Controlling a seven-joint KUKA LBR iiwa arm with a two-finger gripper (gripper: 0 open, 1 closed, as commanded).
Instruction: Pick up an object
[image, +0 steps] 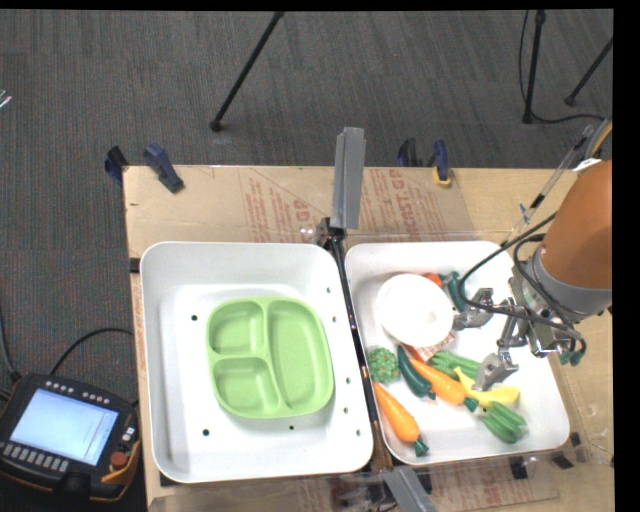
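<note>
My gripper (479, 348) hangs over the right bin (540, 400) with its two fingers spread apart, so it is open and nothing sits between them. One fingertip lies by the edge of a white round plate (412, 308), the other above a yellow toy (492, 394). Below and to the left of the fingers lie an orange carrot (440, 378), a second carrot (397, 413), a broccoli floret (381, 362) and a green vegetable (505, 425). A dark green piece (456, 290) sits behind the plate.
The left bin (170, 300) holds a green divided plate (270, 357). A grey post (348, 185) stands at the back between the bins. A teach pendant (65, 430) lies on the floor at lower left.
</note>
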